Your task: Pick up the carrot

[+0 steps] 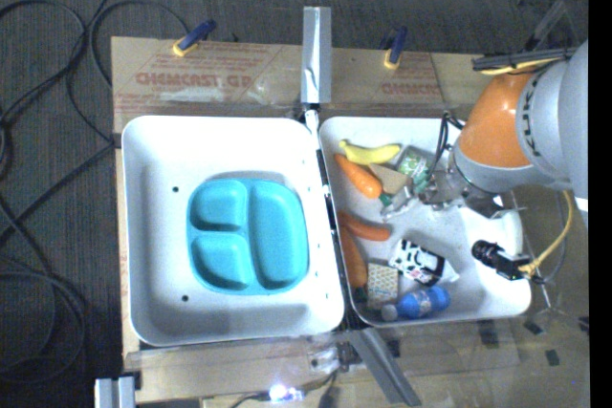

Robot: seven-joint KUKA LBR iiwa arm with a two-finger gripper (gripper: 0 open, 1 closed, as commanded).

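Observation:
An orange carrot (358, 177) lies slanted in the upper left of the right bin (497, 301), just under a yellow banana (371, 151). My gripper (409, 194) hangs low over the middle of that bin, just to the right of the carrot's lower end. It is close to the carrot, and nothing can be made out in its grasp. The arm's orange band (492, 139) and grey body reach in from the right and hide part of the bin's back right.
Two more orange pieces (367, 228) (354, 261) lie along the right bin's left wall. A black-and-white packet (418, 260), a blue bottle (421, 303) and a green item (413, 161) are also there. The left bin (153, 158) holds a blue divided plate (251, 233).

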